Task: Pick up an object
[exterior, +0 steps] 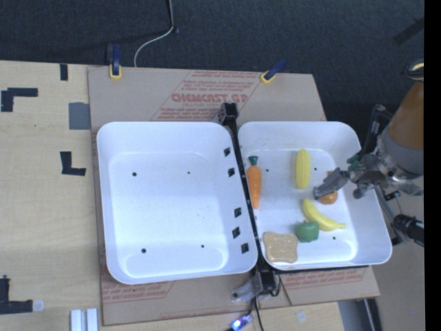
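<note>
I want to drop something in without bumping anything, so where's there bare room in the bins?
The left bin has a wholly bare floor. In the right bin, room remains along the far wall above the corn. It is crowded near the claw, banana and bread.

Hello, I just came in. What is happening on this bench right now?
A grey robot arm reaches in from the right over the right bin. Its gripper is low, right at a small orange piece beside the banana. Whether it has gripped anything is unclear. The carrot, the corn cob, a green piece and a bread slice lie loose in the same bin.
</note>
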